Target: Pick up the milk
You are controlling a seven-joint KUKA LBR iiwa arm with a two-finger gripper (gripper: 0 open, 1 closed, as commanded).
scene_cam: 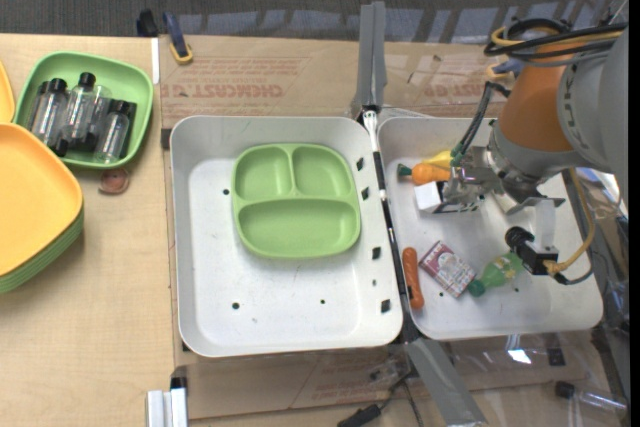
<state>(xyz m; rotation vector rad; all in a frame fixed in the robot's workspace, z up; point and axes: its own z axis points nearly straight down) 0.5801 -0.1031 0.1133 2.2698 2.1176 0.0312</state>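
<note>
The grey two-finger gripper (462,195) sits low in the right shallow white bin (560,315); whether it is clenched cannot be told. The small white milk carton (428,197) lies touching it at nine o'clock, beneath an orange carrot (431,171).

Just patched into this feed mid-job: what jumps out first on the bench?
The grey arm with its orange band comes in from the right, its gripper low in the right bin beside a small white carton and an orange toy. In the left bin lies a green divided plate, bright against the white.
</note>
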